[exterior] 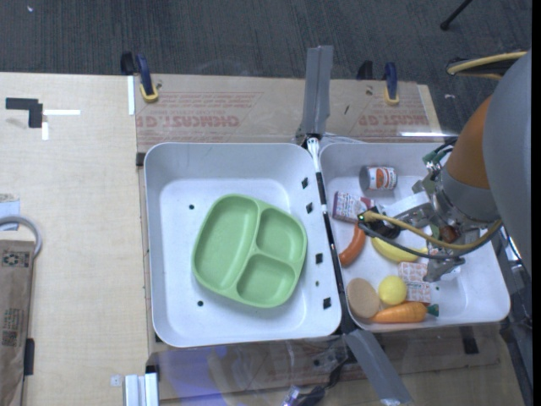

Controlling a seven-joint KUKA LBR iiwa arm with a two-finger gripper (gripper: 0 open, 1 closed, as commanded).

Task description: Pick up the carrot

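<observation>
The carrot [401, 313] lies along the near edge of the right bin [499, 290], touching the lemon [391, 289], so the gripper [443, 252], hovering above with its state impossible to tell, should descend across the carrot's middle, clear of the lemon.

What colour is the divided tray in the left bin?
Light green; the camera view shows the tray plainly.

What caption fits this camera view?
Arm over the right bin; carrot lies at its front edge.
</observation>
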